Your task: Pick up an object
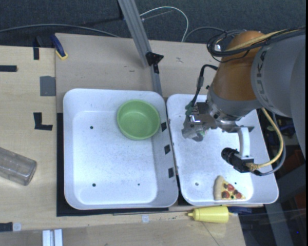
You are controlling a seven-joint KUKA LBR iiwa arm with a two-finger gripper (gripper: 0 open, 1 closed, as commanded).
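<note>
Arm reaches in from the right; gripper hangs over the upper-left part of the right bin, close to the divider between the 2 bins; its finger state cannot be told from this slant, the wrist body hides the tips, and nothing is visibly held.

Candidates for the pick: a pizza slice toy lying flat in the near corner of the right bin, well apart from the gripper; a green bowl upright in the upper right of the left bin, just across the divider from the gripper; a yellow bottle lies on its side on the bench outside the bins, just beside the right bin's near rim, and a clear plastic container rests on the bench at far left; both probably out of scope.

Judgement: the bin floor directly under the gripper looks bare, so a descent here would likely close on nothing; the step in hand is choosing and approaching a target.

To do it well:
- for the pizza slice, travel toward the near corner, centre over the slice, jaws across its narrow width, descend nearly to the floor since it sits very flat;
- for the bowl, straddle 1 section of rim, 1 finger inside, 1 outside;
- clear the divider before any sideways move;
- lift slowly, confirm the object rises with it.
</note>
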